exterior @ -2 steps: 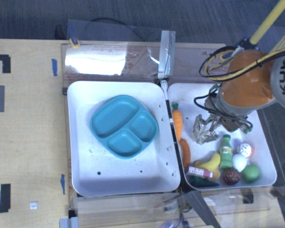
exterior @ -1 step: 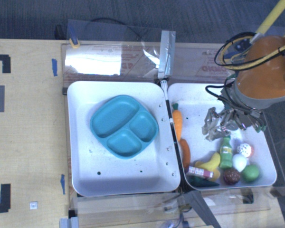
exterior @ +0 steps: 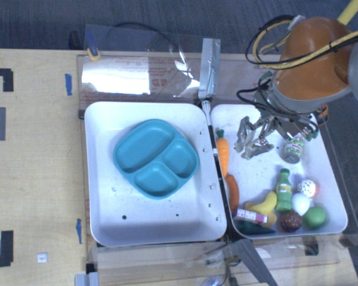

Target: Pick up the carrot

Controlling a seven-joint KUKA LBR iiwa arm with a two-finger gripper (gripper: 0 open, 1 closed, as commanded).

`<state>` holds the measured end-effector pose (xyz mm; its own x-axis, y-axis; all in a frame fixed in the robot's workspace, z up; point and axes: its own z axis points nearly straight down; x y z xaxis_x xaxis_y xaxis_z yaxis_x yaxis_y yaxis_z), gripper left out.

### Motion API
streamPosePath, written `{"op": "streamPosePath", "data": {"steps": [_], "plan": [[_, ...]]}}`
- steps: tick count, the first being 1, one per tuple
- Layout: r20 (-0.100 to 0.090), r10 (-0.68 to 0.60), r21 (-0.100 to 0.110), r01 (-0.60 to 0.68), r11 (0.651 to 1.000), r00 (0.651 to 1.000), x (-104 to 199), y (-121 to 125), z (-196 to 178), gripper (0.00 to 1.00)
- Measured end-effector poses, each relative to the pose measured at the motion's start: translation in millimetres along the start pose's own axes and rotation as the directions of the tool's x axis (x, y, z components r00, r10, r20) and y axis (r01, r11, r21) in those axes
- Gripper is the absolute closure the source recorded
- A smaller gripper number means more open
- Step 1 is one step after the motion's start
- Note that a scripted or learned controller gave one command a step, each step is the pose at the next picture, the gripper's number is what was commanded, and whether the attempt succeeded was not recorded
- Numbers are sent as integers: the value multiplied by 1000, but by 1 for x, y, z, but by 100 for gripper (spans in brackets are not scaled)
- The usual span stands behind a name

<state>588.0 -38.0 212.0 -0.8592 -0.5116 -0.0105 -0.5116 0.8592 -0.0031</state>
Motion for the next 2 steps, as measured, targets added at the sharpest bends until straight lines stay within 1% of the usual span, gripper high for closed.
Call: {"op": "streamPosePath", "data": {"steps": [1,2], "plan": [[-3,224,-2,-224,975,975,-67,29,27,100],[-1,227,-1,-227,974,974,-67,27,26,0]]}}
